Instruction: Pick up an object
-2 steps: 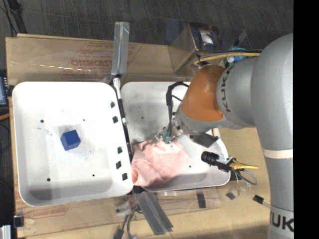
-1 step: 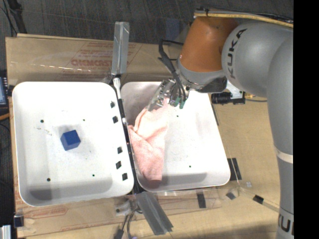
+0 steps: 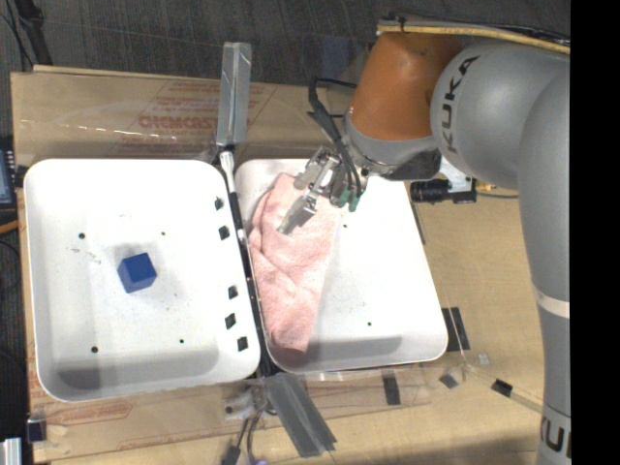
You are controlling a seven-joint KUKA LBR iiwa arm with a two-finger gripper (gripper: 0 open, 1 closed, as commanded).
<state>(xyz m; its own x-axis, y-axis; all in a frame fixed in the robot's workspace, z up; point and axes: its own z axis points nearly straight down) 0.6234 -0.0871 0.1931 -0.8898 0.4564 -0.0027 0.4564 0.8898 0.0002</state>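
One claw (image 3: pixel 308 204) is hovering over the pink towel (image 3: pixel 289 264) in the right bin (image 3: pixel 407 289); can't tell its opening. Towel is lying flat, nothing lifted. Blue cube (image 3: pixel 138 270) is sitting in the left bin (image 3: pixel 58 192). Grasp and lift are pending.

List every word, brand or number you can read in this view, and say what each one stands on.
"KUKA", in dark letters on the grey arm casing, near the orange band.
"KU", partly cut off, low on the arm at the view's lower right.
Red print on the cardboard sheet behind the left bin: too faint and glared over to read.
No text shows on the blue cube, the pink towel or the right bin.
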